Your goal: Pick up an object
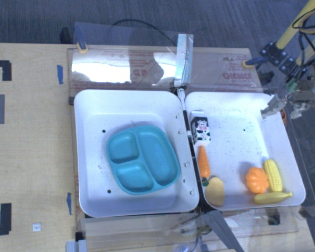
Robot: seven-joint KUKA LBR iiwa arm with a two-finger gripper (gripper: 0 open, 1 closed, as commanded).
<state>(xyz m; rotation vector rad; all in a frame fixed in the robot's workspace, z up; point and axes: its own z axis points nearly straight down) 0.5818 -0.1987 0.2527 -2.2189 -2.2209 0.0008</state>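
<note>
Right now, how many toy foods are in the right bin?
5, all near its front and left. The carrot lies along the left wall, the pear below it. The pumpkin, corn and banana cluster at the front right corner.

1. A pale wooden bench (31,140) spreads to the left, with black angular marks (2,70) near its left edge.
2. Two white bins sit side by side, touching: the left bin (84,140) and the right bin (236,119).
3. A shiny clear panel (121,64) lies just beyond the left bin.
4. A metal strip (184,59) stands at the far end of the seam between the bins.
5. A black cable (142,24) arcs over the grey floor (147,4) beyond.
6. A strip of blue tape (60,73) sits left of the panel.
</note>
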